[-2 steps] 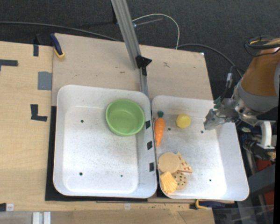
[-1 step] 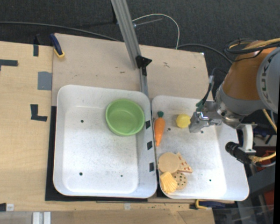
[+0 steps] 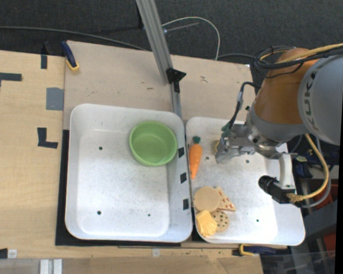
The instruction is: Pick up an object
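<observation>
The arm [image 3: 293, 105] reaches over the right bin [image 3: 270, 224], gripper [image 3: 231, 148] low near the carrot [image 3: 194, 157] by the dividing wall (finger state cannot be told). The green bowl [image 3: 153, 143] sits in the left bin [image 3: 89, 175]; biscuits [image 3: 212, 209] lie clustered at the front, likely spare targets.

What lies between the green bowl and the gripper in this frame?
In the camera view, the carrot lies between the green bowl and the gripper, just past the bins' shared walls, at the right bin's left edge.
</observation>
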Motion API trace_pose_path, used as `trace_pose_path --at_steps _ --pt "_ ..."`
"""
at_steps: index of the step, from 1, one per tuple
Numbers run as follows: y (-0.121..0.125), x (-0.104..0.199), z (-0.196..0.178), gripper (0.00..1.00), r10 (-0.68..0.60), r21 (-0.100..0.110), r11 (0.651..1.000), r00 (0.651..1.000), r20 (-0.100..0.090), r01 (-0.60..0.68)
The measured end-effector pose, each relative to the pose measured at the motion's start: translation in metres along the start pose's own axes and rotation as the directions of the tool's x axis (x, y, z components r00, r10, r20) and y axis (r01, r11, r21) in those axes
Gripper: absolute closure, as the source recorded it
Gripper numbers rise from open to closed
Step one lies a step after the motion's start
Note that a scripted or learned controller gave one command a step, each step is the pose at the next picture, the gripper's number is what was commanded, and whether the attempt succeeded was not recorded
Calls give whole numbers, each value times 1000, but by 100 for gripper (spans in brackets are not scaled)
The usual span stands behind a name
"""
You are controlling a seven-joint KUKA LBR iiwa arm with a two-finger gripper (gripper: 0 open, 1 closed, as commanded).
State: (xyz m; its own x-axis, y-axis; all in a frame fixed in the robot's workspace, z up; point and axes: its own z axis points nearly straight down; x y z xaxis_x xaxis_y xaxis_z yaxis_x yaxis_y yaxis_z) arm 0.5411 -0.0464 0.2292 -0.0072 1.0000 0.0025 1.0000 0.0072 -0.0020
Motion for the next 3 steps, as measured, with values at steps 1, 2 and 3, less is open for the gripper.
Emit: trace_pose_path --at_steps 1,2,3 --pt "-17 49 11 100 1 3 1000 1000 1 -1" --pt "-32 92 3 100 0 2 1000 1000 1 0" --pt "-50 144 -7 100 -1 1 1000 1000 1 1"
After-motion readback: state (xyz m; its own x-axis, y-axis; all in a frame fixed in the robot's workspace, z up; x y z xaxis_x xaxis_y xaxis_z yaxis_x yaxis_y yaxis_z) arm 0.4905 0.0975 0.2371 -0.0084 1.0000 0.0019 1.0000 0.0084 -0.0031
